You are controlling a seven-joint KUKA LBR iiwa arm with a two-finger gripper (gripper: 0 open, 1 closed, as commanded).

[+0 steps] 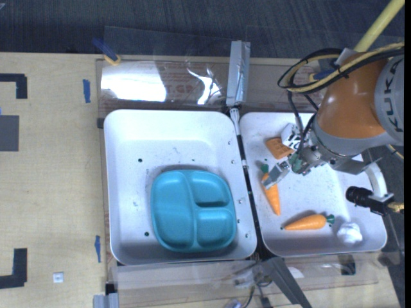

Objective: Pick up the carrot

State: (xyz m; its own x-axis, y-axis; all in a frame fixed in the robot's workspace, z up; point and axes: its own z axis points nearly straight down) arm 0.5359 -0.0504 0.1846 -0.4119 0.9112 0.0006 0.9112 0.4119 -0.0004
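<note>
Two orange carrots lie in the right bin (366, 191). The smaller carrot (273, 197) points toward the bin's front, its green top (264, 168) near the left wall. A longer carrot (306, 222) lies flat near the front edge with its green top to the right. My gripper (281, 170) hangs low over the bin's left half, its tip right at the upper end of the smaller carrot. Whether it touches that carrot is hidden by the wrist.
An orange wedge-shaped piece (277, 147) sits at the back of the right bin, and a white crumpled object (350, 233) lies in its front right corner. The left bin (128, 140) holds a blue divided plate (192, 209). Cables loop above the arm.
</note>
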